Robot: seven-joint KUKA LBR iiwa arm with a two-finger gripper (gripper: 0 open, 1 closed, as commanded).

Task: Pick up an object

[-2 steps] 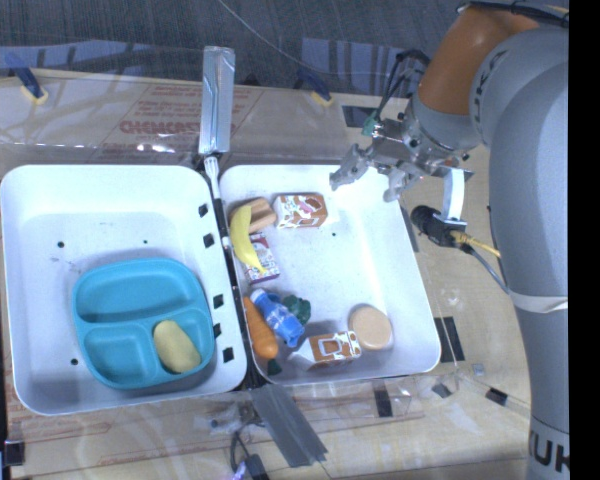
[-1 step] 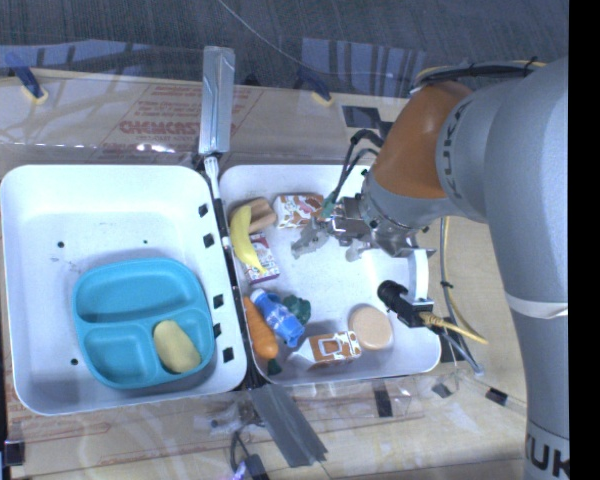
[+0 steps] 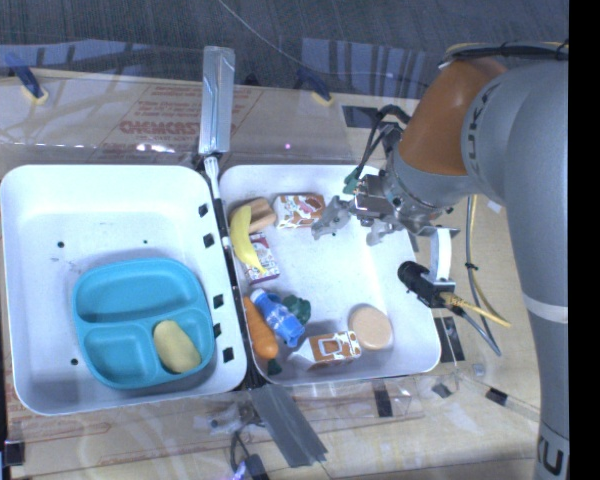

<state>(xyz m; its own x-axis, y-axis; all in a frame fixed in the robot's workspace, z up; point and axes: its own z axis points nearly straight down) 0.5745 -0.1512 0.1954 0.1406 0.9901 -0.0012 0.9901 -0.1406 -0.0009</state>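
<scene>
My gripper hangs over the back part of the right bin, open, with bare bin floor between its fingers. Just left of it lies a small orange-and-white carton, close to one fingertip. Along the bin's left side are a bread roll, a banana lying on a snack packet, a blue bottle and a carrot. An orange juice box and a round tan bun rest near the front wall.
The left bin holds a blue divided plate with a yellow potato-like object in its front compartment. A metal clamp stands at the divider between the bins. Cables hang by the right bin's right wall.
</scene>
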